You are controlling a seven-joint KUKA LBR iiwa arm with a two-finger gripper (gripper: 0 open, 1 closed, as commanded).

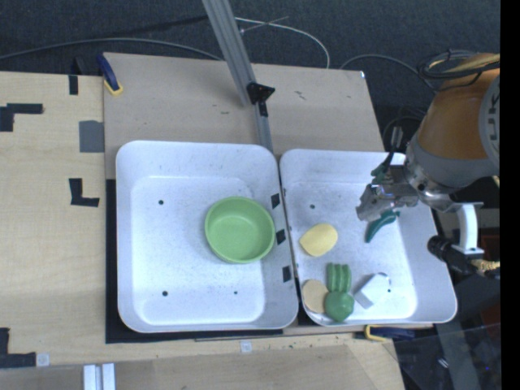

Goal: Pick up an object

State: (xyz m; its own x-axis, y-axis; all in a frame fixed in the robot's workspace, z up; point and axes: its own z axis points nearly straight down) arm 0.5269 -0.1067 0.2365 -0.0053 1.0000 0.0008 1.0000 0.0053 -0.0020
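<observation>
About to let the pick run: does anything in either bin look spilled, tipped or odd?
Nothing stands out. The green bowl sits upright in the left bin. In the right bin, the yellow piece, green toy and small grey block lie loose, with a dark green item just below the gripper.

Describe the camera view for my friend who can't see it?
A robot arm's hand hangs over the right white bin, just above a small dark green object. That bin also has a yellow lump and green toy; the left bin has a green bowl.

the green bowl (240, 230) is looking like smooth, matt plastic; both white bins (138, 218) are showing a speckled finish; the counter (49, 242) is appearing as pale wood.
</observation>
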